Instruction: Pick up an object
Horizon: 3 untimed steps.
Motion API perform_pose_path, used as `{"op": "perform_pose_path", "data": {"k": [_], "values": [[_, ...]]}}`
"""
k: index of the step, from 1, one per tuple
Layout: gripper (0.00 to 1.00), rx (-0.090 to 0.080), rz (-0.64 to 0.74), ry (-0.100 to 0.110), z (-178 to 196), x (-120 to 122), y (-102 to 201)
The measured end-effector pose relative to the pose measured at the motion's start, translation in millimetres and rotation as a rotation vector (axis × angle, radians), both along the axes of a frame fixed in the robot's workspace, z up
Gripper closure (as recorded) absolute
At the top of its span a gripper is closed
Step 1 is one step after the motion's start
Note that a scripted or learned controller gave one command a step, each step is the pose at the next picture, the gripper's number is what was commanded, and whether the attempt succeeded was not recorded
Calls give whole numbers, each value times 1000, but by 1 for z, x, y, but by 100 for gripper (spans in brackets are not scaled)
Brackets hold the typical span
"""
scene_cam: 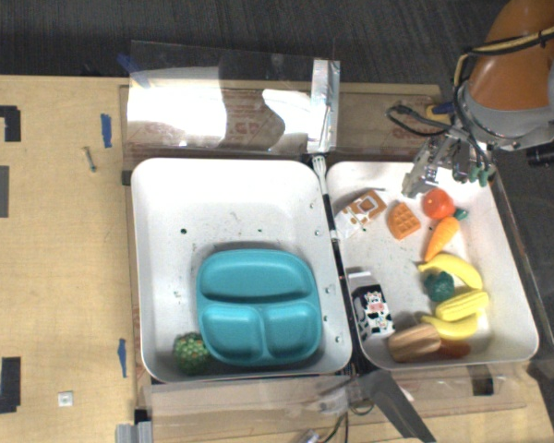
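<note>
1. The gripper (423,175) is hanging over the far end of the right bin (515,289), just beside the tomato (437,203); whether it is wide or narrow cannot be told, and nothing is showing in its grasp.
2. The tomato is lying just beyond the carrot (440,235) and beside the waffle (403,220).
3. The bananas (457,289) are sitting nearer than the tomato.
4. The teal tray (257,305) is resting in the left bin (162,238), well apart from the tomato.
</note>
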State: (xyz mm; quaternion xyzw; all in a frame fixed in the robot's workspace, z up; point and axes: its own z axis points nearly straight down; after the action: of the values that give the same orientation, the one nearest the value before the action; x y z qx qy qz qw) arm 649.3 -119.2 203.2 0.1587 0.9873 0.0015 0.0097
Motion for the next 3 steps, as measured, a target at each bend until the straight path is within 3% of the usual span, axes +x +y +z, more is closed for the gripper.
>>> {"op": "perform_pose_path", "data": {"k": [1,2,3], "values": [[100,-4,206,6,59,7,15],[100,-3,238,16,27,-25,-7],[100,-7,380,6,87,15,-4]]}}
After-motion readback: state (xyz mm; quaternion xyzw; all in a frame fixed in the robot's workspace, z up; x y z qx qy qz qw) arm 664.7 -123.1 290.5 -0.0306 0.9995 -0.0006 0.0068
